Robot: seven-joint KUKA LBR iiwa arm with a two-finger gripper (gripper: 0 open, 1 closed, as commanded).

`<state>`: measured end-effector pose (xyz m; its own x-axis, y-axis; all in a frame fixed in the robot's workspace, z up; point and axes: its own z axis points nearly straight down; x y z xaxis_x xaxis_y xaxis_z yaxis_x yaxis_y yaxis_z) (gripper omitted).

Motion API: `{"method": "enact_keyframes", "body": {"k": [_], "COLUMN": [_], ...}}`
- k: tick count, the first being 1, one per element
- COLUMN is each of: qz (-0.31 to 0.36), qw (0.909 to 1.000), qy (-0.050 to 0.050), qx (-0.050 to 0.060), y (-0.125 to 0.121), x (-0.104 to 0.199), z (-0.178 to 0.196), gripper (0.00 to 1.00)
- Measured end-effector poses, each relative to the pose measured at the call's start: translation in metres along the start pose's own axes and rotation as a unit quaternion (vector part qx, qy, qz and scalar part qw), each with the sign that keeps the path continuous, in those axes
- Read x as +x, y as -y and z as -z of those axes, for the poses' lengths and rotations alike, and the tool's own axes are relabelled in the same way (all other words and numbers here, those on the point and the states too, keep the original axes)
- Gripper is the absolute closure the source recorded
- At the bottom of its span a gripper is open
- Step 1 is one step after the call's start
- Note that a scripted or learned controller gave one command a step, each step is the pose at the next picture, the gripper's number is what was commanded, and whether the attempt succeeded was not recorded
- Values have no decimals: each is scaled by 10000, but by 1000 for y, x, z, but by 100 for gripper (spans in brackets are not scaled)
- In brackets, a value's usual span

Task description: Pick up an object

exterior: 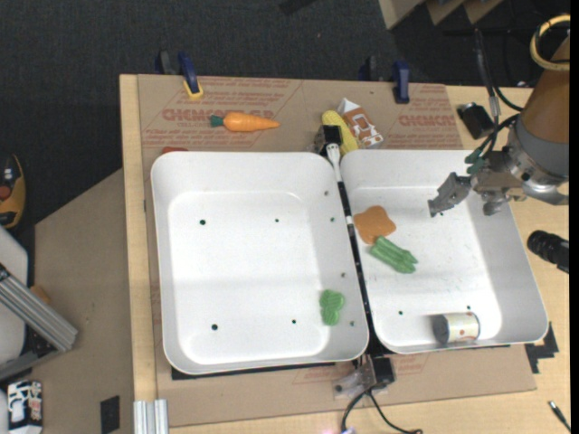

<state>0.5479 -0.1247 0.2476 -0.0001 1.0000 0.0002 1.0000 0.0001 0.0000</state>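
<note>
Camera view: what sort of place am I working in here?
Likely a robotics lab test bench: two white bins sit on a cardboard sheet clamped down by blue clamps, with toy food like a carrot scattered around.

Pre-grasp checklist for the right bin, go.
1. Gripper free of any object: ok, nothing between the fingers.
2. Targets in right bin: ok, orange piece, green pod, can.
3. Targets separated: not ok, orange piece and green pod touch.
4. Can away from the wall: not ok, it lies at the near rim.
5. Gripper above a target: not ok, it hangs right of the orange piece.
</note>
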Motion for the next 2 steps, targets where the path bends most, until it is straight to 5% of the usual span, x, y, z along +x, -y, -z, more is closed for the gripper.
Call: {"method": "enact_keyframes", "body": {"k": [1,2], "qz": [3,-40], "qw": [10000,10000], "qy": [5,40], "qx": [-16,-30], "y": [-1,-14], "x": [0,-100], "z": [11,37], "gripper": [100,100]}}
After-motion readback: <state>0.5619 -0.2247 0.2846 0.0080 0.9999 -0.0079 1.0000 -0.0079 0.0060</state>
